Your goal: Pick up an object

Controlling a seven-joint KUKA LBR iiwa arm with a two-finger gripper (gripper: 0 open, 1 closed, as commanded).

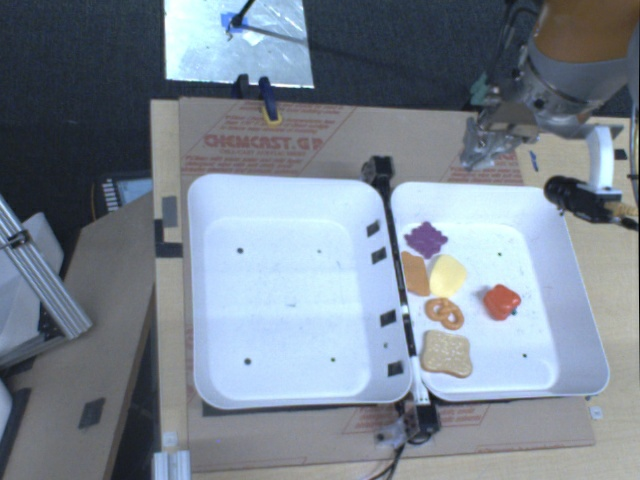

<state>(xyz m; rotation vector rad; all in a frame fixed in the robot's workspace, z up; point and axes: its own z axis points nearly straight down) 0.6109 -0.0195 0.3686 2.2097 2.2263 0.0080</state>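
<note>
Your end effector [487, 153] hangs above the far rim of the right bin [560, 268], over the cardboard-covered tabletop [300, 133]; you cannot tell from this angle whether it is released or clenched, and nothing shows in its grasp. All the pickable things lie in the right bin, crowded toward its left wall: a purple piece [427, 238] farthest back, an orange block [415, 274] touching a yellow piece [447, 275], a pretzel [445, 313] just below them, a slice of toast [446, 353] nearest you, and a red pepper [501, 301] apart to the right. The left bin [285, 288] sits beside it.
</note>
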